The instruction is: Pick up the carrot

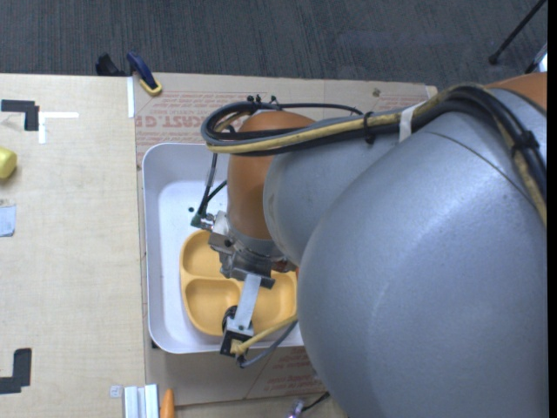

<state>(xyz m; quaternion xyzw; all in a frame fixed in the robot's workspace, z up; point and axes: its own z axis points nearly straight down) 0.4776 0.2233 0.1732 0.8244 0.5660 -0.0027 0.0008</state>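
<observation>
Orange enough to be the carrot is one small sliver [167, 399] at the bench's lower edge, outside the bin, but it is too small to name, so where the carrot lies cannot be told. Nearest to the work is the gripper [250, 266], hanging over a yellow divided dish [202, 301] that sits against the lower edge of the white bin [153, 233]. How its jaws stand cannot be told (the wrist hides them from above). The grey arm [418, 259], with its orange band [252, 181] and a looped black cable [261, 110], covers the bin's right side. Toward the bench's left side lies a yellow lump [4, 162], and at its far edge a blue-and-yellow clamp [144, 75].
</observation>
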